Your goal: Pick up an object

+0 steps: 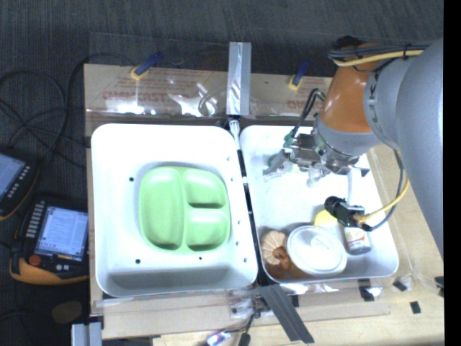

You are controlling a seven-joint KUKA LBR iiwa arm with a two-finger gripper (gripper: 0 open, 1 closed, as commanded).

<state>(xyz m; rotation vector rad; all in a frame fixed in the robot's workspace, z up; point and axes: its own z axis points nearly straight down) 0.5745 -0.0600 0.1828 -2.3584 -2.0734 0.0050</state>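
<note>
1. A white lid, a brown shell-like object and a small bottle are lying together in the right bin, well below the fingers.
2. The gripper is hovering over that bin's upper part; whether it is open cannot be told.
3. The arm is reaching in from the right.
4. A green tray is sitting in the left bin.
</note>
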